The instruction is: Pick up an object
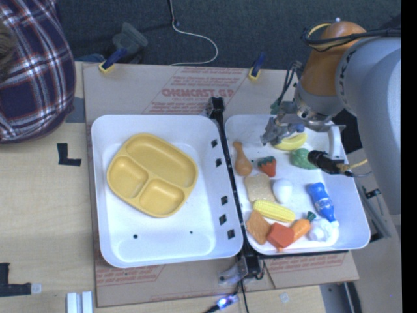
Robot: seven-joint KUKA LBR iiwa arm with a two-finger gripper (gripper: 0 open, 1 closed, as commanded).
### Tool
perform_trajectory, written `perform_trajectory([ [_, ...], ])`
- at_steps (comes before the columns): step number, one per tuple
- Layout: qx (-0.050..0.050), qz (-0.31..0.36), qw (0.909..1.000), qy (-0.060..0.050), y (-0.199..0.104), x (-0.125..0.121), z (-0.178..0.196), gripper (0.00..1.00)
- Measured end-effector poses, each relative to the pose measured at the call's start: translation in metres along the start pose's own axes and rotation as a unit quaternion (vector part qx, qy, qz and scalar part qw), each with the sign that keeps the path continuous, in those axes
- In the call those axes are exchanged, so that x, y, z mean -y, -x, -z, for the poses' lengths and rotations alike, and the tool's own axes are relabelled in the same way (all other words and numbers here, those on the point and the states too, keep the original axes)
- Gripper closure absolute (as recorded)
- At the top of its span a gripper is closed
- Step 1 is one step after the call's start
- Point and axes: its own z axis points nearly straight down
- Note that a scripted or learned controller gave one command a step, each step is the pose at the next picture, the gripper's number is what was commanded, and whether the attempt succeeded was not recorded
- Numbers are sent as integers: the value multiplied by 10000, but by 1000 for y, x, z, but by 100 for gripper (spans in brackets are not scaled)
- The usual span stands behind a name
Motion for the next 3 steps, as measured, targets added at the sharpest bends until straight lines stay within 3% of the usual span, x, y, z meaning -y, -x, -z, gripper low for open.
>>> perform_trajectory([
  [1, 8, -4, 10000, 8, 8, 2, 58, 100],
  [2, 0, -2, 10000, -10, 7, 1, 82, 100],
  [3, -4, 12, 10000, -28, -37, 33, 91, 100],
])
